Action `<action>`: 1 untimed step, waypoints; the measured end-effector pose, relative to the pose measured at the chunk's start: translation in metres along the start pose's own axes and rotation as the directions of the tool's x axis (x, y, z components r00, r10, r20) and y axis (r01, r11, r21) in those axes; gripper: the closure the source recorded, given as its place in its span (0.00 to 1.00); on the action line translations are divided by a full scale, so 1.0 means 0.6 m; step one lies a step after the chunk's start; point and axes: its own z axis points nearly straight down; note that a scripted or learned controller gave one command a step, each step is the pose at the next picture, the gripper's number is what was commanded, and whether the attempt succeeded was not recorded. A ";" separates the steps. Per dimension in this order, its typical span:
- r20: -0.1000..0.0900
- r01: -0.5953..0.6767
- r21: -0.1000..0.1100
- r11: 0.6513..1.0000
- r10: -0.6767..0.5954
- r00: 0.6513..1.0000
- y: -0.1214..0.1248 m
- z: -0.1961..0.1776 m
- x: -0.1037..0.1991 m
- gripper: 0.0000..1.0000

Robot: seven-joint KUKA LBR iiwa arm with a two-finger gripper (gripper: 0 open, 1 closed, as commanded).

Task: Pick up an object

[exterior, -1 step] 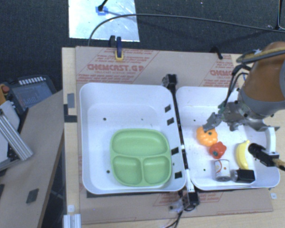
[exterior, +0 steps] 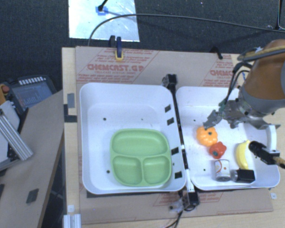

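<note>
Left bin (exterior: 92, 127): one green divided tray (exterior: 140, 156), untouched. Right bin (exterior: 194, 103): orange pumpkin-like toy (exterior: 207, 136), red pepper-like toy (exterior: 217, 149), small can (exterior: 222, 170), yellow banana (exterior: 242, 155), black block (exterior: 245, 175). Gripper (exterior: 212, 121): low over the right bin, tips just above the pumpkin-like toy; spread of the jaws cannot be told, nothing seen held. Step judged: approach. Next calls for descent onto one object and closing.
</note>
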 end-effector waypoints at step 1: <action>-0.001 -0.002 0.004 1.000 0.002 1.000 -0.003 0.102 -0.008 0.00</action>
